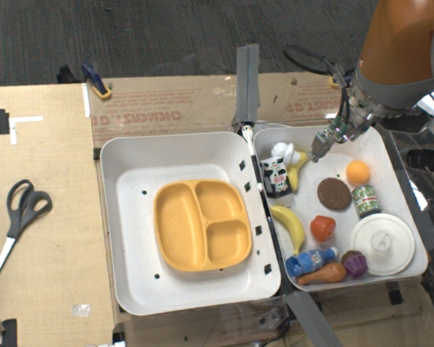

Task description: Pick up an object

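Hovering: my gripper (320,148) hangs over the right bin (394,148), at its 12 o'clock, above bare floor.
Jaws: cannot tell, too small and foreshortened; nothing visibly between them.
Why here: probably staged high so I clear the clutter before dropping.
Candidate: banana (289,225), 8 o'clock in the bin, beside the left wall.
Axis: long axis runs 11 to 5, lower tip at 5.
Neighbours: cow-print carton (276,176) near 11, brown disc (334,193) mid-bin, orange ball (358,172) at 2.
Left bin: holds yellow divided plate (203,225).

The arm (400,37) is cut off at the top-right corner (end effector (323,144) blurred).
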You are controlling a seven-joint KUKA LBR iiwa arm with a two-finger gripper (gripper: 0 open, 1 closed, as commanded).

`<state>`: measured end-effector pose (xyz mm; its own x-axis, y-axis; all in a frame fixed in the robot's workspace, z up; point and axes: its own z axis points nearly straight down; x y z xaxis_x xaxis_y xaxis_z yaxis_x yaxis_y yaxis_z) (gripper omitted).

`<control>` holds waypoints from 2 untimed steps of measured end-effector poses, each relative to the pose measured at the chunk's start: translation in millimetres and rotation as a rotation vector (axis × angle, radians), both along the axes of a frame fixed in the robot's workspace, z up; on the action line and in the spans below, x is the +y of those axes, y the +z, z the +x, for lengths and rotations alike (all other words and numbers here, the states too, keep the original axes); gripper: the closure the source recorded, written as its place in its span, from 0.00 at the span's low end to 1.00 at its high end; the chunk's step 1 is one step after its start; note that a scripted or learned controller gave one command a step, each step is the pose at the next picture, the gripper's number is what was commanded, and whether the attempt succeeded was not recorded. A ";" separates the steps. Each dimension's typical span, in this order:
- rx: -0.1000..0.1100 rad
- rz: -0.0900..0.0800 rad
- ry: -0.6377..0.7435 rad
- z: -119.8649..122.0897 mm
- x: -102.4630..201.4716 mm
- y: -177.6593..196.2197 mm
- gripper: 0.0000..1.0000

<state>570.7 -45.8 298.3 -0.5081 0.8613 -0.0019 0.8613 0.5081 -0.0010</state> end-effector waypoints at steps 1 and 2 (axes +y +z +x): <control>-0.001 -0.001 -0.149 61.1 -62.4 78.1 1.00; 0.000 -0.001 -0.402 74.0 -168.1 32.9 1.00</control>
